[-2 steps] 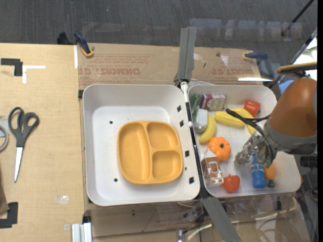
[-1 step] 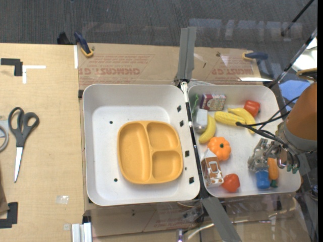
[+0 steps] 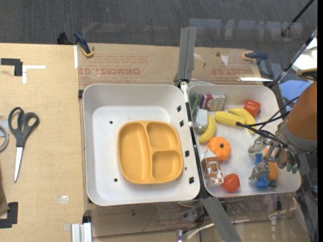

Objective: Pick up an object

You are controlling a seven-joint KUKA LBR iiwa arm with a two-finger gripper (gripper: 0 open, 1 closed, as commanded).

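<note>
Reaching into the right bin [image 3: 282, 105], your gripper [image 3: 266, 160] hovers over a blue toy [image 3: 262, 181] by the near wall; I cannot tell its opening. Next, descend squarely and close.

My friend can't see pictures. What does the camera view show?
A robot gripper reaches from the right into the right bin, low over a blue toy, with play food around: bananas, a pumpkin, a tomato. The left bin holds a yellow tray. Scissors lie far left.
</note>
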